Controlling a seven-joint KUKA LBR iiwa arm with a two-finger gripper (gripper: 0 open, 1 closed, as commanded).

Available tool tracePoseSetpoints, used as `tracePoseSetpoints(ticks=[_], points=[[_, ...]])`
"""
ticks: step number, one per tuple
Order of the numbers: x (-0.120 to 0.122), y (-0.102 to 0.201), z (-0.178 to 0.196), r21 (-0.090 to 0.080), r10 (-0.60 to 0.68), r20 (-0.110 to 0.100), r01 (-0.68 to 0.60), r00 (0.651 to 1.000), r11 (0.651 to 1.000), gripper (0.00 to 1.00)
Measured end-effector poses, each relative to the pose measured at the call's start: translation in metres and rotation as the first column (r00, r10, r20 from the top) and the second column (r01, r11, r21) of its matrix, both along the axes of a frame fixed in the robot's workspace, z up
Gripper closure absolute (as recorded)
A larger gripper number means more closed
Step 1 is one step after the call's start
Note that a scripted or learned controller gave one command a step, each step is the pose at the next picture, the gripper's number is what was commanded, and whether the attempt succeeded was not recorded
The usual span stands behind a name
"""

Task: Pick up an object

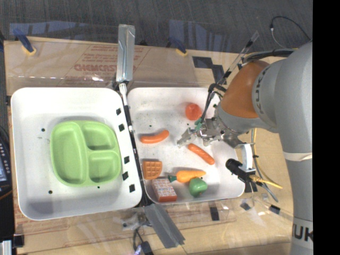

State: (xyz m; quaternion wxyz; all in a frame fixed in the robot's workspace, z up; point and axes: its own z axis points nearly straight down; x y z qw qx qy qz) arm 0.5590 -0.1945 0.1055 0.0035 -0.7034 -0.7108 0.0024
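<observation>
— While the left bin (21,158) holds a green divided plate (85,153), what's in the right bin (159,97)?
— Toy food: hot dog (154,137), tomato (193,110), waffle (152,168), carrot (189,175), green pepper (198,186), red box (163,190).
— And the end effector (197,136)?
— Low, spread narrowly, nothing held, just above a second sausage (202,153).

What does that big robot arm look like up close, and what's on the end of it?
The arm is a thick, smooth, rounded grey tube with a glossy orange band above the wrist. Part of a dark printed logo shows on its lower segment. Thin black cables loop around the wrist. At the tip sits a small metal pincer, silver-grey with a touch of green.
</observation>
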Motion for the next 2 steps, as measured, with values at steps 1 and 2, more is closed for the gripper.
tracePoseSetpoints(ticks=[1,2], points=[[-0.017,-0.015,-0.013,0.0,0.25,0.007,-0.25,0.968,0.968,0.0],[-0.017,-0.016,-0.003,-0.001,0.254,0.007,-0.254,0.967,0.967,1.0]])
